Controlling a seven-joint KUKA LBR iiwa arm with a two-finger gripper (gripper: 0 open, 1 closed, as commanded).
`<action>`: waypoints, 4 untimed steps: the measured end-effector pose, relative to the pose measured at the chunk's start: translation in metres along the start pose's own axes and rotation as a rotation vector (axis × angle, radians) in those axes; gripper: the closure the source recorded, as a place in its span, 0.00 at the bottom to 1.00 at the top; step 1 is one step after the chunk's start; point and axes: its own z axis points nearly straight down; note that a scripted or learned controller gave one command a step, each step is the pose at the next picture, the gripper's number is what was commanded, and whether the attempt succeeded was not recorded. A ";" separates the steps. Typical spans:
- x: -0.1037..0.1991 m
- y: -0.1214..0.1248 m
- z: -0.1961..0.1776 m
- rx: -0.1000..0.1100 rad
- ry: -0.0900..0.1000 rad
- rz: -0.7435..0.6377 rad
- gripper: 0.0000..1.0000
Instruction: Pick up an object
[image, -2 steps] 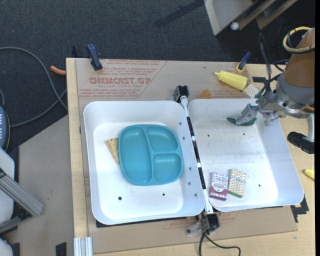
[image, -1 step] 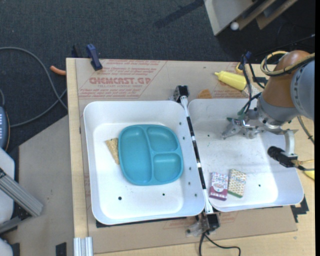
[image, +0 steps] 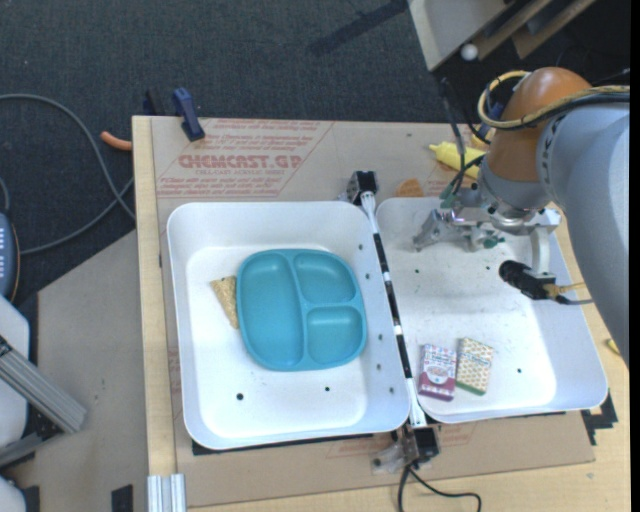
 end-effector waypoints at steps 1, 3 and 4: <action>-0.022 0.001 -0.011 -0.008 -0.003 0.000 0.00; -0.053 0.005 -0.009 -0.020 -0.006 -0.002 0.00; -0.053 0.007 -0.020 -0.024 -0.009 -0.004 1.00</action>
